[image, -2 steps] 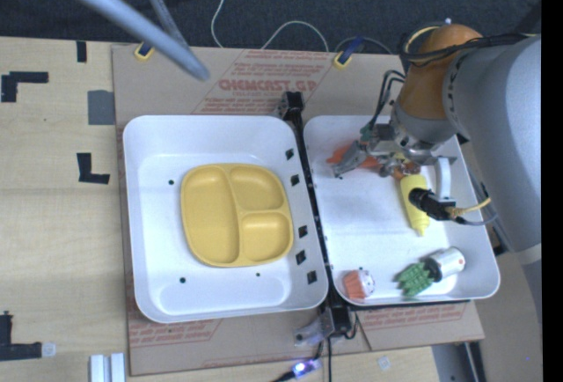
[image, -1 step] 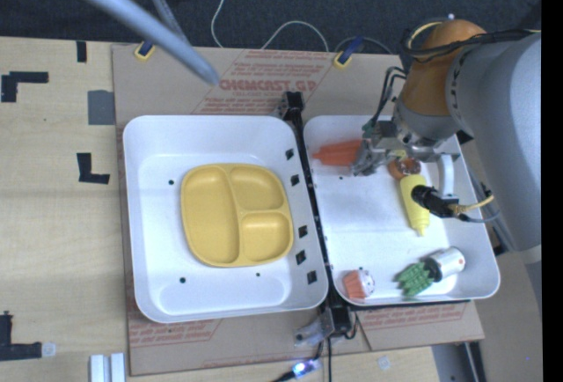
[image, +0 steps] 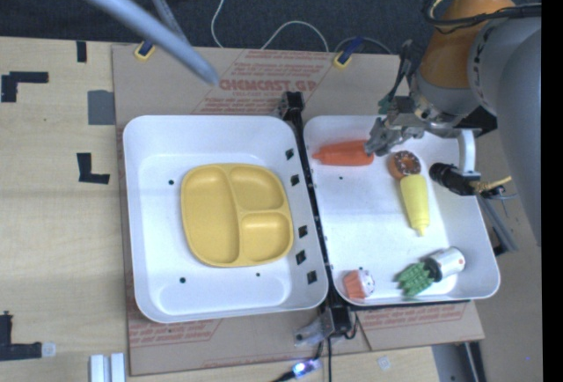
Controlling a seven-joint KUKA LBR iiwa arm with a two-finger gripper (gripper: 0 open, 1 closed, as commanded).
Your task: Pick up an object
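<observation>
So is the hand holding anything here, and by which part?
Cannot be told. The hand sits at the right end of the orange carrot-shaped toy in the right white bin, but no grip is visible.

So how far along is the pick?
Done: the gripper is down in the right bin, at the right end of the carrot. In hand: nothing visibly lifted; the carrot lies on the bin floor. Left: grasp and raise it.

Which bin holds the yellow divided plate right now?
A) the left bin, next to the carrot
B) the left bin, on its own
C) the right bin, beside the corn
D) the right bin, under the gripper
B: the yellow divided plate lies alone in the left bin; the carrot and corn are in the right bin.
</observation>
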